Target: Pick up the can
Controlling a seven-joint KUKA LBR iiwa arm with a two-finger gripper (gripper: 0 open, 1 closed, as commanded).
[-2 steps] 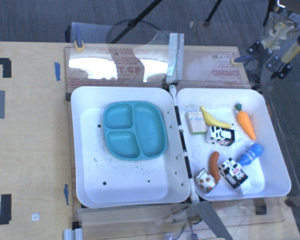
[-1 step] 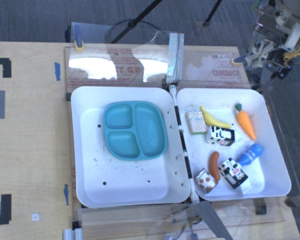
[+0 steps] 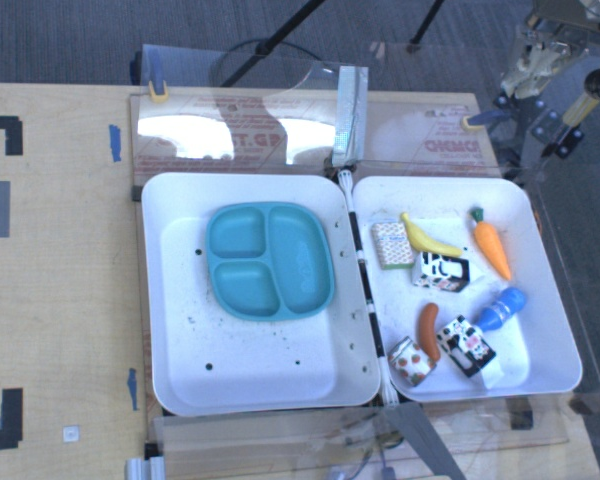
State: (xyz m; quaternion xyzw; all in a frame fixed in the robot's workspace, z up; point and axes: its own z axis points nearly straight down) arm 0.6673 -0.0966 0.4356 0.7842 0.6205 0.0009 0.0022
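Note:
The can [image 3: 412,361], small with a brown and white label, lies tilted at the front left corner of the right bin [image 3: 555,298]. It rests beside a red-brown sausage [image 3: 429,330]. My gripper [image 3: 542,66] hangs at the top right, outside and behind the right bin, far from the can. Its pale metal parts are seen against the dark floor.
The right bin also holds a banana [image 3: 427,238], a carrot [image 3: 492,248], a beige block [image 3: 391,244], two cow-patterned cartons [image 3: 442,270] [image 3: 467,346] and a blue bottle [image 3: 500,309]. A teal divided plate [image 3: 271,260] sits in the left bin [image 3: 170,298].

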